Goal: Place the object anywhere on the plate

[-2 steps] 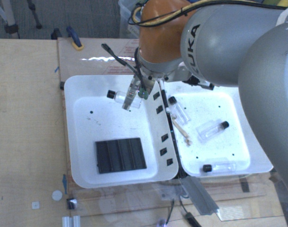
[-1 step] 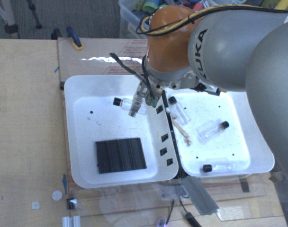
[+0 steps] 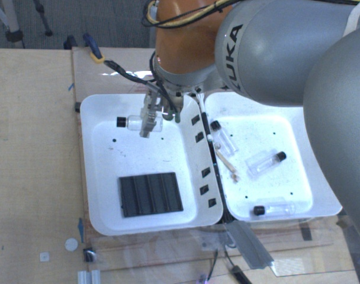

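A clear vial [image 3: 131,122] with a black cap lies crosswise in the upper part of the left bin [image 3: 97,176]. My gripper [image 3: 149,123] comes down from the orange wrist and is shut on the vial's body, with the capped end sticking out to the left. The plate, a black ribbed slab [image 3: 150,194], lies flat in the lower half of the same bin, well below the gripper and the vial.
The right bin [image 3: 298,129] holds three more clear vials [image 3: 222,138] [image 3: 266,161] [image 3: 275,209] and a thin wooden stick [image 3: 227,161]. Black clips [image 3: 202,155] line the divider between the bins. The large grey arm covers the upper right.
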`<state>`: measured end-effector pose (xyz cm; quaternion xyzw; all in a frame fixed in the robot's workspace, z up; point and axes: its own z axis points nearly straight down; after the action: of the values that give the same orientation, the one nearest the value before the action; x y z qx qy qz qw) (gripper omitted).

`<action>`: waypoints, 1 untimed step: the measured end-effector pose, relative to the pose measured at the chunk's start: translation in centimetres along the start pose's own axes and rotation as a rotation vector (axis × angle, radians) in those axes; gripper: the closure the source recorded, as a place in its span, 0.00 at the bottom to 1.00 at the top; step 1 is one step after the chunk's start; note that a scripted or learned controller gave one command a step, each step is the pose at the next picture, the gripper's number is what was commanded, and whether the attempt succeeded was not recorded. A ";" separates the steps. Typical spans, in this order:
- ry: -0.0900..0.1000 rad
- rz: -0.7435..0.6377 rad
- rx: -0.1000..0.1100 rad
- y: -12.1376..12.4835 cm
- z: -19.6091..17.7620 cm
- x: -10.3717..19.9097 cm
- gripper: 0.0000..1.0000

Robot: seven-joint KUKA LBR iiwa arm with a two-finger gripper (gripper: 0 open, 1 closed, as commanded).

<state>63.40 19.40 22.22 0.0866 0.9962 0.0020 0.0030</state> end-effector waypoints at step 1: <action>0.003 -0.120 0.002 0.7 0.7 0.2 1.00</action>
<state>63.31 20.10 21.53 0.0267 0.9996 0.0010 0.0013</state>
